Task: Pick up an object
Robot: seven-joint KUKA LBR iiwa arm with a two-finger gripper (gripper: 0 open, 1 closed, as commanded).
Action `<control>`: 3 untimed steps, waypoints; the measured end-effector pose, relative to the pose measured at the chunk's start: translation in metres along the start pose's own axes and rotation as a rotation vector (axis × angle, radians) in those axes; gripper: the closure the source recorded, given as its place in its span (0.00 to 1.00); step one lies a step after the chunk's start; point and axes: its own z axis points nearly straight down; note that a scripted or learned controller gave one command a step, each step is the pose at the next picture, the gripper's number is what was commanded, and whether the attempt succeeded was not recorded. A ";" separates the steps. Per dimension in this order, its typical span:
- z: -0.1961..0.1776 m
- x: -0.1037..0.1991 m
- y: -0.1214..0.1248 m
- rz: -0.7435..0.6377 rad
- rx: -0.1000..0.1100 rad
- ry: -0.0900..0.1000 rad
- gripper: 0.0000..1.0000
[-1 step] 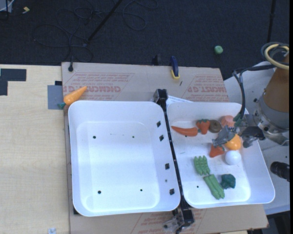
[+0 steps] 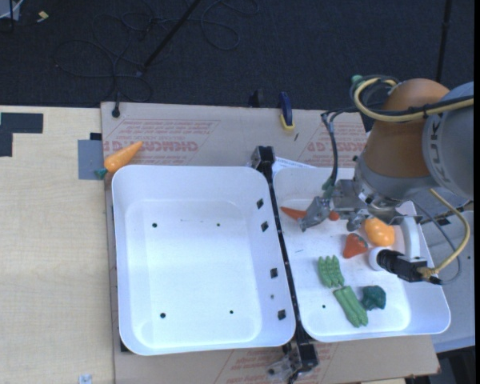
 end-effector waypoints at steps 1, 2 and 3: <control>-0.006 0.040 0.072 0.000 -0.009 -0.001 0.00; 0.079 -0.032 0.067 0.011 0.005 -0.004 0.00; 0.095 -0.113 -0.006 0.013 0.002 -0.003 0.00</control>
